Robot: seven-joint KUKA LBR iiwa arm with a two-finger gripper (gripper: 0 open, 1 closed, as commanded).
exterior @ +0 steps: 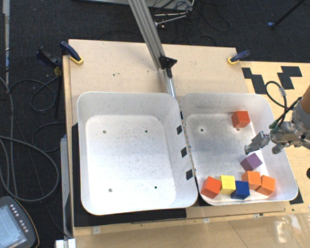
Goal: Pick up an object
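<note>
Camera view: the pincer (254, 144) hangs just above the purple block (251, 162).

My surface (129, 68) is a pale, speckled board with a blue and yellow clamp (71, 53) at its far left corner and another clamp (238, 57) at its far right corner. Two shallow white bins sit directly on it, touching side by side: the left bin (88, 138) and the right bin (217, 102). A black mat (129, 214) shows under their near edge.
</note>
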